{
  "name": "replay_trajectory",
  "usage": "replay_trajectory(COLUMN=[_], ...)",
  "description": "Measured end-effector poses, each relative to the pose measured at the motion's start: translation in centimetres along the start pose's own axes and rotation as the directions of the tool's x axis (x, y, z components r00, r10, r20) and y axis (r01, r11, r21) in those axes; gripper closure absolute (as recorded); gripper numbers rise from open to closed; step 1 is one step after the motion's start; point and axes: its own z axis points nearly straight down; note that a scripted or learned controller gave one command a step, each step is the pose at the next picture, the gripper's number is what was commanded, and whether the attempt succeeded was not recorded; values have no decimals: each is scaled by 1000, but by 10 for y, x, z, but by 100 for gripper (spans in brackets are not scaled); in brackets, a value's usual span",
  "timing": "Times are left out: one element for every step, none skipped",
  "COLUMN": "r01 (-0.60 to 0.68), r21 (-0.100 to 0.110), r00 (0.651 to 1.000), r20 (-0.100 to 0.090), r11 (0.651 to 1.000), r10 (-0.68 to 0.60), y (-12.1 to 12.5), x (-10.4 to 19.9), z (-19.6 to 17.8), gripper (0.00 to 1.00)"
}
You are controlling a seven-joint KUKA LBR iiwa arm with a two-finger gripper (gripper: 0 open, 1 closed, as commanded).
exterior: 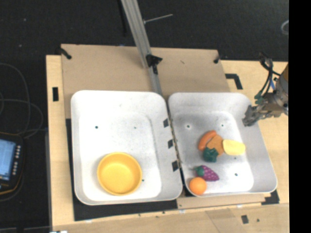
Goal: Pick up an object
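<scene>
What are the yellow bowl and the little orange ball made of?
The yellow bowl looks like moulded plastic: one even colour, smooth, with a soft sheen. The orange ball is probably a plastic toy fruit, smooth and evenly bright. The picture is too coarse to be sure of either.

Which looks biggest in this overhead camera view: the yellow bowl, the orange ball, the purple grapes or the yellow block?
1. Yellow bowl, clearly largest.
2. Yellow block.
3. Orange ball and purple grapes look about alike, too close to rank.
</scene>
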Motion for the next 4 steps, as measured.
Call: replay_trajectory(r01=[3, 5, 0, 2], r21=[4, 2, 6, 5], r00=[1000, 1000, 1000, 1000], r20=[-2, -3, -3, -3], r11=[1000, 1000, 1000, 1000], r10=[-3, -5, 0, -2], y=[2, 11, 22, 35], x=[53, 109, 159, 204], z=[10, 1, 13, 20], gripper=[100, 100, 100, 100])
